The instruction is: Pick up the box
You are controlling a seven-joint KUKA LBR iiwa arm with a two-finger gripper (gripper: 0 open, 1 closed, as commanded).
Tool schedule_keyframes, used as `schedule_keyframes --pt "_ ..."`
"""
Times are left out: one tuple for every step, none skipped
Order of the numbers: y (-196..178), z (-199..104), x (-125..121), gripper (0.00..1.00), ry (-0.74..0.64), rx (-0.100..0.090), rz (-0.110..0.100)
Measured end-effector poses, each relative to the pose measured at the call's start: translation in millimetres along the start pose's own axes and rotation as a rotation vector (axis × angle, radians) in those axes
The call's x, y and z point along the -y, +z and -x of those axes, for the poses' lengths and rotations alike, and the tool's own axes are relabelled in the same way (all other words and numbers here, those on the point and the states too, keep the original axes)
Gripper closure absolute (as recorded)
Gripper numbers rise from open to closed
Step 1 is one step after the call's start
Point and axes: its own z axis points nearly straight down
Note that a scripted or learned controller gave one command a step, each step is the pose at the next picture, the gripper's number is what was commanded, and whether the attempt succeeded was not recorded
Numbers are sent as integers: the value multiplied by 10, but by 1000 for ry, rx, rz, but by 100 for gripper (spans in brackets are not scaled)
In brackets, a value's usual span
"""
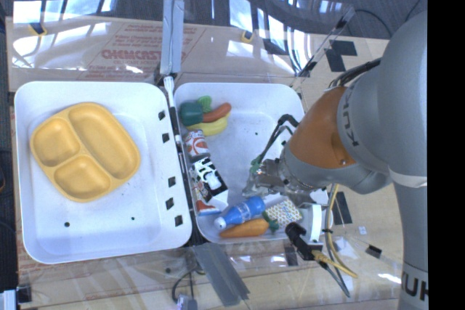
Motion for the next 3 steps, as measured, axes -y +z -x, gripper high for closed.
schedule_keyframes --pt "-889 -909 201 100 -10 2 -2" --pt "-167 -469 116 100 -273 2 -3" --pt "-166 -466 117 0 -272 2 -2"
